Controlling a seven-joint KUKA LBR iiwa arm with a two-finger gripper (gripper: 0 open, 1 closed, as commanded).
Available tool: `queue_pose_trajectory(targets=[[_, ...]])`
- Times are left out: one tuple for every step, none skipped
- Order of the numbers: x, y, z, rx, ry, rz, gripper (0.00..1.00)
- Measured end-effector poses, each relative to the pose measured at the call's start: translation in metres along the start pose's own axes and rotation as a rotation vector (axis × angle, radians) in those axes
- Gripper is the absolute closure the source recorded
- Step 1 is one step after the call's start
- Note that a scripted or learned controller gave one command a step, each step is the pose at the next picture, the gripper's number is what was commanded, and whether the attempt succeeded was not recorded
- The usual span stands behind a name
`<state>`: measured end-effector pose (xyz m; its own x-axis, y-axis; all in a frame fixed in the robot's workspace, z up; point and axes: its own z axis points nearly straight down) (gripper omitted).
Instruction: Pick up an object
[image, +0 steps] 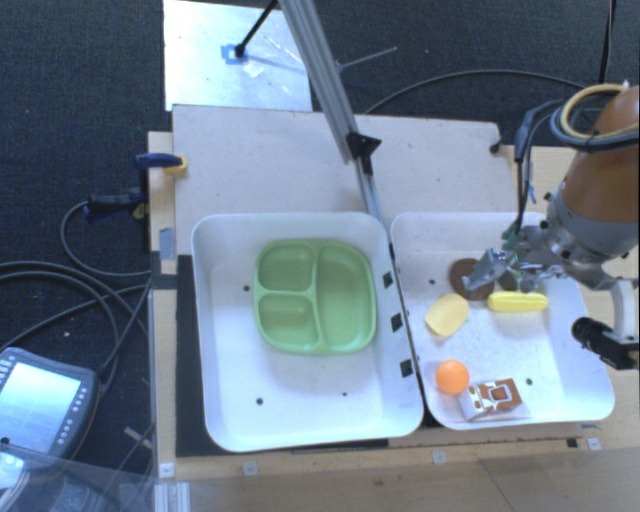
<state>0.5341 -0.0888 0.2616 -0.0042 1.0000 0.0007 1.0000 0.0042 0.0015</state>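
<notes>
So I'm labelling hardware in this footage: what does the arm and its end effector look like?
The arm is grey and rounded, with a broad orange band above the wrist. Yellow and black cables loop over its top, and a thin cable runs down toward the wrist. The end effector is small, of grey metal with dark parts. A black part juts out below the wrist.

Pale bench bearing two white bins

Left bin at nine o'clock, right bin at three; perhaps a blue clamp at ten.
</notes>
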Motion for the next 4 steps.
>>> queue_pose_trajectory(targets=[[0.0,0.0,0.0,0.0,0.0,0.001,0.0],[0.004,-0.007,0.046,0.004,0.0,0.003,0.0],[0.002,-0.009,0.109,0.008,0.001,0.004,0.0],[0.005,-0.008,0.151,0.006,0.001,0.004,0.0]])
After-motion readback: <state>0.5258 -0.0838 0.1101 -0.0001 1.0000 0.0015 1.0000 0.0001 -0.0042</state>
